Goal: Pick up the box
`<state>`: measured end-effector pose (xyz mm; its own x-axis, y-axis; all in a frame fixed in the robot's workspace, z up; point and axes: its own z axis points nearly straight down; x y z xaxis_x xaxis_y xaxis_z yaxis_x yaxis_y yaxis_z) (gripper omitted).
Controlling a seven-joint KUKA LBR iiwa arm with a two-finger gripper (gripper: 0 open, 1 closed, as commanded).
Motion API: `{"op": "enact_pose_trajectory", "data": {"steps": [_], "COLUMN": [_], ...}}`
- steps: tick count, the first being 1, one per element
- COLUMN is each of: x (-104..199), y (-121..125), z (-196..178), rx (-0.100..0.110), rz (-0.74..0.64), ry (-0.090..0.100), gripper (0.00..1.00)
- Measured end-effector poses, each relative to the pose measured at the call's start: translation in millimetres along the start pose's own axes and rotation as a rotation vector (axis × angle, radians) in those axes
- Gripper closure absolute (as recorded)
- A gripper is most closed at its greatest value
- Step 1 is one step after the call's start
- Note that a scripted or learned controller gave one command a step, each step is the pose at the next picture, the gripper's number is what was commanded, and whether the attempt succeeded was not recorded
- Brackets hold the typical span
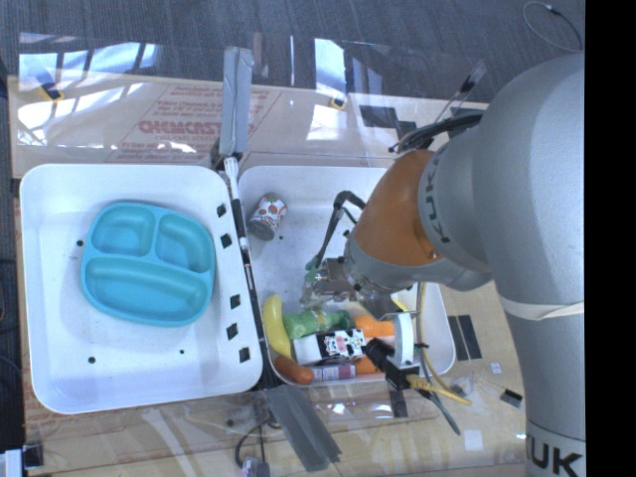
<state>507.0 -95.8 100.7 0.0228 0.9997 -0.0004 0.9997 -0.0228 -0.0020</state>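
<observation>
While the grey arm (517, 197) is reaching in from the right, its orange band (393, 222) is sitting over the middle of the right bin (298, 182), and the gripper (326, 284) is hanging low above the pile of items at that bin's near end. The wrist is hiding the fingers; cannot tell how they are set, and nothing is showing between them.

The box (338, 346), a small carton with a black-and-white cow pattern, is lying on its side in the near part of the right bin, just below the gripper and apart from it. It is sitting among other items: a yellow banana (275, 326) is lying to its left against the bin wall, a green packet (310, 321) is lying just above it, and an orange carrot-like piece (295, 371) is lying along the near edge below. A small patterned can (266, 215) is lying on its side well apart, toward the far left of the same bin.

The left bin (60, 356) is holding a blue divided plate (149, 261), lying flat near its centre.
</observation>
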Motion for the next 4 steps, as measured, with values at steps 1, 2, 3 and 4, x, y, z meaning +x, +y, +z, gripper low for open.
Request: {"op": "enact_pose_trajectory", "data": {"steps": [1, 2, 3, 4], "x": [0.1, 3.3, 3.6, 3.7], "y": [-0.1, 40.4, 39.9, 39.9], "z": [0.1, 9.3, 0.1, 0.1], "rx": [0.0, 0.0, 0.004, 0.004], "rz": [0.0, -0.027, -0.031, -0.031], "ry": [0.0, 0.001, 0.002, 0.002], "gripper": [0.0, 0.0, 1.0, 0.0]}}
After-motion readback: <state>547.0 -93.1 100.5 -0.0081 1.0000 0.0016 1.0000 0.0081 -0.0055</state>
